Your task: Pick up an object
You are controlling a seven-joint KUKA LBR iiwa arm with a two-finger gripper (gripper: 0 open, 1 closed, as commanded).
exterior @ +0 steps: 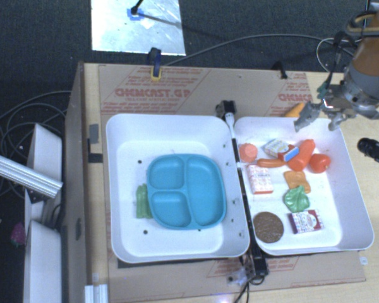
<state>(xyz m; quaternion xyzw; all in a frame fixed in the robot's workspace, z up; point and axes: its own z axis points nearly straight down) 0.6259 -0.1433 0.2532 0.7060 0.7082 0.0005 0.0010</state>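
From the overhead camera, the claw hangs above the far right corner of the right bin, its two fingers spread apart with nothing between them, so it is released and carrying nothing. The grey arm with its orange band rises behind it toward the upper right. The task's things all lie below and in front of the claw, on the floor of that bin: nearest, just under and slightly left of it, a small pale packet and an orange-red bottle with a blue tag; a red tomato-like piece sits just beside the bottle, almost straight below the claw. Farther to the claw's left are a round orange ball and a sausage; farther forward are a white and red box, an orange slab, a green leafy piece, a brown disc and a red packet. Well off to the claw's left, the left bin holds a blue divided plate and a green piece beside it. I judge this to be the approach step: nothing is picked yet. The next move calls for choosing one target, likely the bottle or tomato since they are closest, centring the spread fingers over it, descending without nudging the crowded neighbours, then closing.
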